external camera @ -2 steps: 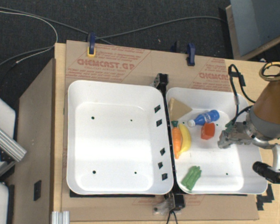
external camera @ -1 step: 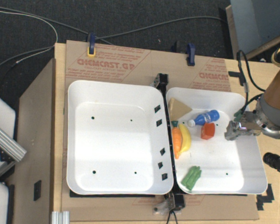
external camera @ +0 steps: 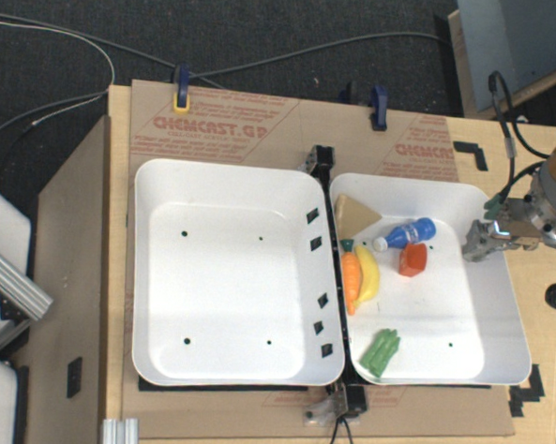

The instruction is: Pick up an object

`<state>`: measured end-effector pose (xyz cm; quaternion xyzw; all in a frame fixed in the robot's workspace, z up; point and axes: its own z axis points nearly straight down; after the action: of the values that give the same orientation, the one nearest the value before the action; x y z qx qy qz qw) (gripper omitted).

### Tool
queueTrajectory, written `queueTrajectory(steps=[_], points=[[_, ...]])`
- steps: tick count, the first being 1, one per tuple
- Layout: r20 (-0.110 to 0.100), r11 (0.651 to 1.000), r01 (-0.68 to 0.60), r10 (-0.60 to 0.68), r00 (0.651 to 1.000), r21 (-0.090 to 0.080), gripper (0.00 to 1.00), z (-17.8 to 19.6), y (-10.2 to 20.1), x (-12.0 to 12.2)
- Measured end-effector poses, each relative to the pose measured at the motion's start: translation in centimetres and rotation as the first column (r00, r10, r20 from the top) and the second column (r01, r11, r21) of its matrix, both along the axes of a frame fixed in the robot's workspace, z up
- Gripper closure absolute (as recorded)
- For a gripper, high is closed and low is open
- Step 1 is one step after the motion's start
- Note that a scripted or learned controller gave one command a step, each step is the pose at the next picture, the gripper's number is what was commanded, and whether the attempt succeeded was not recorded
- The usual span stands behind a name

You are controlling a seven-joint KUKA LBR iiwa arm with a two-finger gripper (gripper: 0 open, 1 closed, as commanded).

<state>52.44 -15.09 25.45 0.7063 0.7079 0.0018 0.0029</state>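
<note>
So nothing's picked yet: your claw (external camera: 477, 240) hangs at the right bin (external camera: 497, 319) edge w/ nothing in it, can't tell its spread; red object (external camera: 413, 260) nearest, lying in bin.

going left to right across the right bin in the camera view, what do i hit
carrot → banana → green toy → blue bottle → red cup → end effector at the bin's right rim. The tan wedge near the top-left corner overlaps this order, so I left it out.
</note>
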Motion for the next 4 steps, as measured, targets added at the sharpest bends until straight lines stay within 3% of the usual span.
queueTrajectory(steps=[1,4], points=[[-0.002,1.0,0.0,0.0,1.0,0.001,1.0,1.5,0.0,0.1],[-0.009,1.0,-0.006,0.006,1.0,0.005,1.0,0.7,17.5,-0.9]])
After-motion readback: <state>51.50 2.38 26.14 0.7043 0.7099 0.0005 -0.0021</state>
